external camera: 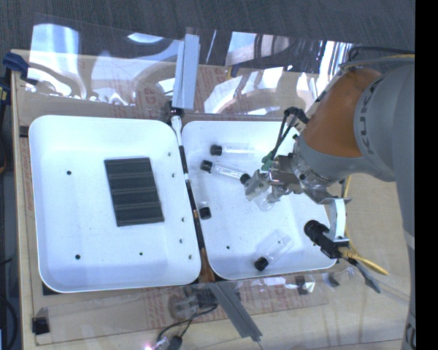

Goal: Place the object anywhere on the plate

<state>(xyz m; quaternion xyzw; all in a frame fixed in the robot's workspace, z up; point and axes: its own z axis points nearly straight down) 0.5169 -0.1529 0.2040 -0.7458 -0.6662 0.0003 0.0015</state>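
Seemingly light, stiff and slippery, the objects here are small clear plastic vials with black caps, lying on their sides in the right bin (226, 268), the one the arm reaches into. Nearest the camera, one vial (271, 252) rests by the bin's front edge. A loose black cap (204, 213) sits just inside the left wall. Toward the middle, a second vial (225, 170) lies slanted, and a third vial (232, 150) lies near the back edge. Round and smooth, they would likely roll or squirt out of a pinch; gripping across the middle of the barrel looks safest.

The gripper (261, 187) hangs over the bin's centre, close to the slanted vial; whether it is open, closed or holding anything cannot be told, as clear plastic blurs into the metal there.

The plate (134, 190), a dark ribbed rectangle, lies in the middle of the left bin (51, 195). The raised walls between the bins stand in the way. The desk (95, 305) shows beneath.
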